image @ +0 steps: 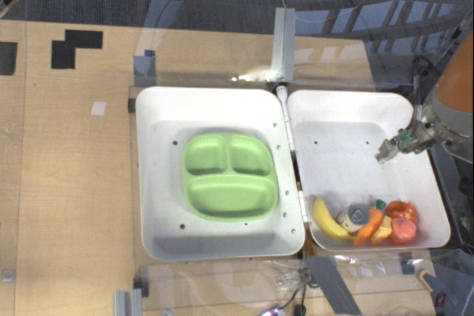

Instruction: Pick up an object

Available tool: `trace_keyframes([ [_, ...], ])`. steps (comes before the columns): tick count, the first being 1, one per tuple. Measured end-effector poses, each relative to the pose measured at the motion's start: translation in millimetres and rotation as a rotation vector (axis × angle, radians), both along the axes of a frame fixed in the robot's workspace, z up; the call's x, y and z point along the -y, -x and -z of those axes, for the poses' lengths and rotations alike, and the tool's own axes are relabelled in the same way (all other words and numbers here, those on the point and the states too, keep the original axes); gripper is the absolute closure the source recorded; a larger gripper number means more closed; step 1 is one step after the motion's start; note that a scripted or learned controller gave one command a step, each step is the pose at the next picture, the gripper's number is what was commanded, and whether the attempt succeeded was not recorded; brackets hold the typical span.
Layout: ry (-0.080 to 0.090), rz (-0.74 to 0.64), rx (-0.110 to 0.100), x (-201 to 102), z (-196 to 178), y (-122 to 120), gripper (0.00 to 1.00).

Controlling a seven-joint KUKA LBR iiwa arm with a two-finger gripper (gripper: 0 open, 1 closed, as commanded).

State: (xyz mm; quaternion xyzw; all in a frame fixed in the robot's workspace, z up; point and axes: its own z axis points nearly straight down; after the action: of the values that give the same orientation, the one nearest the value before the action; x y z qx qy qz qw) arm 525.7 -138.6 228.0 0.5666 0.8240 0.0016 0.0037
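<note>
Along the front wall of the right bin [348, 111] lies a small pile of toy food: a yellow banana [326, 218], an orange carrot [369, 226], a red tomato [401, 210], a pinkish-red fruit [404, 230] and a small grey round piece [356, 215]. My gripper [390, 148] hangs over the right side of that bin, up and to the right of the pile and apart from it. Nothing shows between its fingers.
The left bin [159, 159] holds a green divided plate [229, 175] at its middle. A metal post [284, 48] stands behind the seam between the bins. Bare bin floor [333, 159] lies between the gripper and the pile.
</note>
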Motion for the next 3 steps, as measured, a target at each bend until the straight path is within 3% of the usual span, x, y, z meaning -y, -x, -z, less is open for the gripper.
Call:
trace_keyframes([
  [1, -0.003, 0.239, -0.003, -49.9, 16.5, 6.9, 1.00],
  [2, -0.003, 0.239, -0.003, -49.8, 16.4, 6.9, 0.00],
  [3, -0.002, 0.320, -0.005, -13.1, 127.8, -2.1, 0.00],
])
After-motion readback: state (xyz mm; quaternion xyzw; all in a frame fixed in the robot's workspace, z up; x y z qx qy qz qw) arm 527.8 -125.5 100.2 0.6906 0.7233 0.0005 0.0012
